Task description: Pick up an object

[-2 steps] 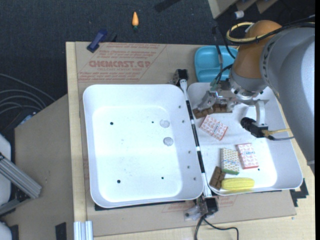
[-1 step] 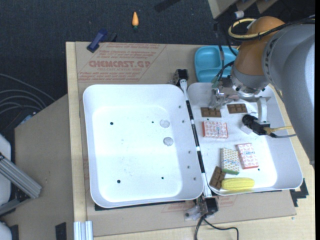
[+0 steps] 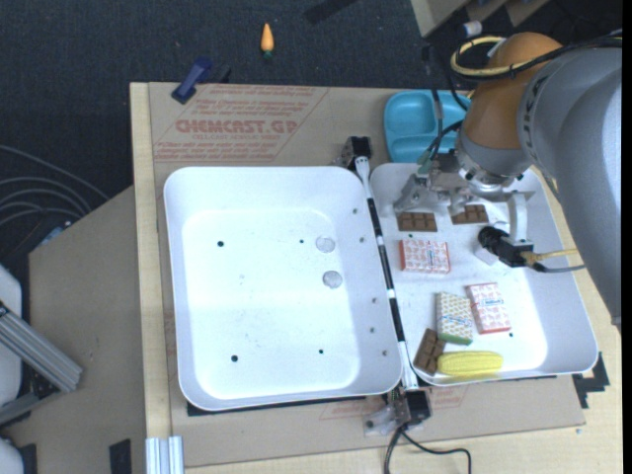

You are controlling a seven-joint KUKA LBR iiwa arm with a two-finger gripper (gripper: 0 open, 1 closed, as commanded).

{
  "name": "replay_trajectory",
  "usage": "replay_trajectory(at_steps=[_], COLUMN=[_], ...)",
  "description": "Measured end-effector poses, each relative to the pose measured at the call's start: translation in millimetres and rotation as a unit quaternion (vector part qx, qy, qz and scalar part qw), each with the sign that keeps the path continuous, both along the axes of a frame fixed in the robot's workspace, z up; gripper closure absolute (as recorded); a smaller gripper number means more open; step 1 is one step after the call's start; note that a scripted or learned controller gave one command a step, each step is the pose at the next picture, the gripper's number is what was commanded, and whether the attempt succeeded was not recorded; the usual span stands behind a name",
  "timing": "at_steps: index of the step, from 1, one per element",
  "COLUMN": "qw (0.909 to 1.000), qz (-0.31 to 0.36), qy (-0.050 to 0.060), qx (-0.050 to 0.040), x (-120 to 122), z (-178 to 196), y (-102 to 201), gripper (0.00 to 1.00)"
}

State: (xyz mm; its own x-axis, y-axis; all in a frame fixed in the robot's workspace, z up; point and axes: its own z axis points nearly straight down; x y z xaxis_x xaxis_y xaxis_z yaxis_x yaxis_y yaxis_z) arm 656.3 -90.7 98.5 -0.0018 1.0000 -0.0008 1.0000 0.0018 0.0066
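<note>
You would have found the likeliest candidate, the small brown chocolate bar (image 3: 417, 221), lying flat on the floor of the right bin (image 3: 563, 349) near its upper left corner, with its long axis running roughly left to right across the view and neither end marked as a front. Just beside it, a second brown bar (image 3: 474, 214) lay with the same left-to-right run, partly under the wrist hardware. The gripper (image 3: 442, 188) hung right over that corner, just above and between the two bars; whether it was released or clenched could not be told from this slant, and nothing was seen caught in it. So you should have judged the task as not yet done: the approach looked made, while the grasp and the lift were left. Further down the bin lay a red-and-white packet (image 3: 425, 256), a pink packet (image 3: 489, 307), a green-edged box (image 3: 454, 317), a yellow corn cob (image 3: 470, 364) lying left to right, and another brown piece (image 3: 428, 350). The left bin (image 3: 188, 265) sat alongside, and a blue bowl (image 3: 413, 124) stood beyond the bins.
</note>
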Motion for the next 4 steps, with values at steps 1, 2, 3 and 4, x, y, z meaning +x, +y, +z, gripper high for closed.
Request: replay_trajectory(at_steps=[1, 2, 3, 4], qw=[1.0000, 1.0000, 1.0000, 1.0000], qz=[0.000, 0.000, -0.001, -0.001], qy=[-0.001, -0.001, 0.005, 0.002], qx=[-0.0001, -0.0002, 0.0007, 0.0006], x=[1, 1, -12, -10], z=[11, 10, -14, -1], y=[0, 0, -9, -8], gripper=[1.00, 0.00, 0.00, 1.00])
